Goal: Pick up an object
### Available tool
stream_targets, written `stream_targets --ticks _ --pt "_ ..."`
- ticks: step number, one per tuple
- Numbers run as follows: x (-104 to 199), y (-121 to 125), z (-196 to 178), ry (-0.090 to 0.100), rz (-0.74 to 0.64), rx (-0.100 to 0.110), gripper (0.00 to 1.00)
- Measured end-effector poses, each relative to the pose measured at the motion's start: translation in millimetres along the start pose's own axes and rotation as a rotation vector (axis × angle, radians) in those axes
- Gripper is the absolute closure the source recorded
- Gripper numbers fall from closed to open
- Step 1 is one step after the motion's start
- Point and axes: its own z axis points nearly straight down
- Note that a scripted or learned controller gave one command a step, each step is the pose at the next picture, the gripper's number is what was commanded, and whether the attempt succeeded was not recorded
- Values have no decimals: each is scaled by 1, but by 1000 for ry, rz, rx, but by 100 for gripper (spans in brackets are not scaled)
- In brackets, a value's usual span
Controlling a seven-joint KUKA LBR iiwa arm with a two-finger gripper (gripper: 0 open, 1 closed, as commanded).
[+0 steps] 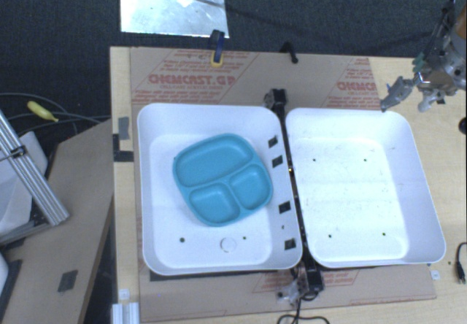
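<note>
I see the blue tray lying flat mid-floor of the left bin, well apart from the gripper parked past the right bin's far right corner. Fingers: cannot tell. Nothing held; approach not begun, I judge.

The arm is mostly chopped off by the right edge, so you just get the wrist end. The gripper is small and kinda blurry, nothing visible between the fingers. On the left, a metal frame runs out of view.
</note>
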Motion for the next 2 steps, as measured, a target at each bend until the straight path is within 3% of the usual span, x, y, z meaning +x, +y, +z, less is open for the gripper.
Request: stream_targets --ticks 1,2 --pt "-10 -54 63 2 5 8 0" --pt "60 -35 112 4 -7 3 0"
